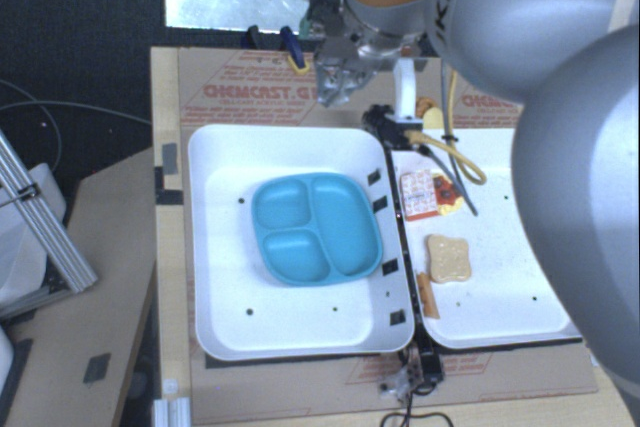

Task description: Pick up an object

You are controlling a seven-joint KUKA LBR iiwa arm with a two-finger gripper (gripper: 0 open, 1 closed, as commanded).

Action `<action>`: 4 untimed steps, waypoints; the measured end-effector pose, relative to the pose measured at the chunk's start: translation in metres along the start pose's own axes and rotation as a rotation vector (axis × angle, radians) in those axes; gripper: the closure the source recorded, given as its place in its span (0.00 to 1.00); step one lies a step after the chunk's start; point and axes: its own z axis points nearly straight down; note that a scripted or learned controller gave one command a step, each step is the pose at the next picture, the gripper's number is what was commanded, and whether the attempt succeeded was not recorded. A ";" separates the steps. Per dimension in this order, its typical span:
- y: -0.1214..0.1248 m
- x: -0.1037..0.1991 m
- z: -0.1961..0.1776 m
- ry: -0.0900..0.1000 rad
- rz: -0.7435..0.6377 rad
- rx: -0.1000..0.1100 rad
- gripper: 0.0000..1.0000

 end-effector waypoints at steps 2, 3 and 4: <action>-0.064 0.082 -0.017 0.007 -0.012 -0.006 1.00; -0.002 0.084 0.090 -0.001 -0.006 0.008 1.00; -0.070 0.086 0.041 0.004 -0.009 0.003 1.00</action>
